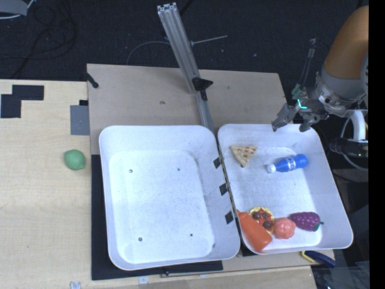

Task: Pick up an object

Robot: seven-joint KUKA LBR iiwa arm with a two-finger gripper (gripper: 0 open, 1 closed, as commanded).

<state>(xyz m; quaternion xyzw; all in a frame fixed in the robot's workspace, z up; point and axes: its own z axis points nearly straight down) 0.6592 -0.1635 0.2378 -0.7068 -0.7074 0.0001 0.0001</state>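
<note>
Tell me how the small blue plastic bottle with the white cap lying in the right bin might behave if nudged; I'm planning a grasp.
The small blue plastic bottle lies on its side, so it would probably roll across the right white bin if pushed from the side. It looks smooth and rounded, so it may slip from the fingers. It seems light for its size.

A green ball (74, 159) lies on the tabletop (36, 191) left of the bins; a metal rail (183, 53), perhaps aluminium, slants behind.
</note>
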